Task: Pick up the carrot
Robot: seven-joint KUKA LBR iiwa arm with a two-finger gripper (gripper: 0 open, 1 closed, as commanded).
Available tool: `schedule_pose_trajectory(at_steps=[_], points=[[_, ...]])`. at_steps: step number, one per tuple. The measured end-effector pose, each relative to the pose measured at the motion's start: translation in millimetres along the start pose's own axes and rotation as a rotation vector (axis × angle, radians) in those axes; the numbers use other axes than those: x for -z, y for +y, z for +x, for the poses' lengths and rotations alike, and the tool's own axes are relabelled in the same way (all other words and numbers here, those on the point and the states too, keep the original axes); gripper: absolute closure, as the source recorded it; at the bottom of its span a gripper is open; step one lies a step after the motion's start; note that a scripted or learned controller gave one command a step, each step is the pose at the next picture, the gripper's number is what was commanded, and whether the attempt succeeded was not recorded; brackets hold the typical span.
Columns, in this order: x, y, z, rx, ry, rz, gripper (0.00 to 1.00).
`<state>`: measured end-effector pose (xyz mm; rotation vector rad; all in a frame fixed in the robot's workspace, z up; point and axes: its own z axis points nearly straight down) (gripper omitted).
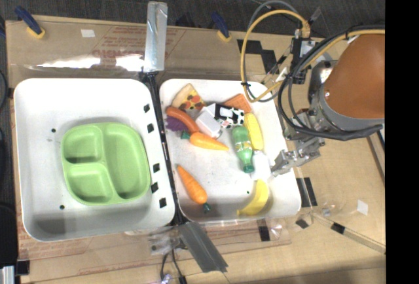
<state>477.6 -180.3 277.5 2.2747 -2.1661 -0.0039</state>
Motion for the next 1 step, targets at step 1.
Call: schedule_pose_trajectory(at_steps=[1], points=[[10.2,-1.9,-2.8,0.007,0.0,0.001,1.0]])
